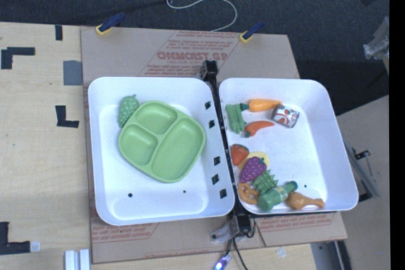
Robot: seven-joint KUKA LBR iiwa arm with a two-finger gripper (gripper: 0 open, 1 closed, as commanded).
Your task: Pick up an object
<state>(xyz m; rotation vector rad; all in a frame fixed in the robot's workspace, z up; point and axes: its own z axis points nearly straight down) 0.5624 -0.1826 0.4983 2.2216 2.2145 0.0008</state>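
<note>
Currently the two white bins sit side by side on cardboard. The left bin (104,199) holds a green divided plate (162,141) with a green grape bunch (128,108) touching its upper-left rim. The right bin (316,136) holds all other candidates: an orange carrot (264,104), a small can (285,116) just beside it, green beans (235,117), an orange pepper (259,128), a red tomato (239,153), purple grapes (251,169), and a tight cluster at the lower edge including a green piece (271,198) and a tan squash-like piece (304,202).

Claw state: cannot tell; no arm over the bins. No object is lifted yet.

Risks, as I judge them:
- Lower cluster items touch one another; a descent there may catch two things or push them apart.
- The beans and tomato lie close to the divider wall; a finger could hit it.
- The can lies on its side and may roll out of a closing grip.
- The carrot tapers and may slip.
</note>
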